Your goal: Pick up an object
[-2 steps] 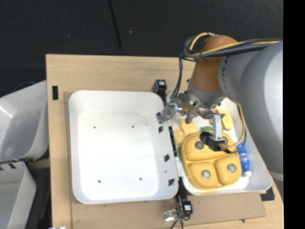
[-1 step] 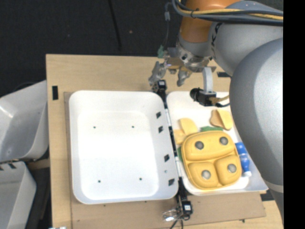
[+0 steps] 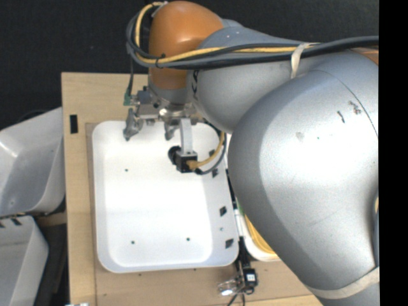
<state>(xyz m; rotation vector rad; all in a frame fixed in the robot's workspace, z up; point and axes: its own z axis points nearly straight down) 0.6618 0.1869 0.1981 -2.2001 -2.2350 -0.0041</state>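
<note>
My gripper (image 3: 151, 131) hangs over the far edge of the left white bin (image 3: 153, 247), below the orange wrist band (image 3: 182, 27). Its two grey fingers (image 3: 132, 128) stand apart, so it is open, and nothing shows between them. A black fitting with a yellow cable (image 3: 183, 159) hangs from the wrist over the bin's far right part. The bin floor that I see is bare white with a few small dark dots. I make out no loose object.
The bulky grey arm (image 3: 306, 171) covers the right bin; a sliver of that bin's rim (image 3: 255, 250) shows beside a yellowish edge. A wooden bench (image 3: 80, 107) frames the bin. White housings (image 3: 29, 164) sit at the left.
</note>
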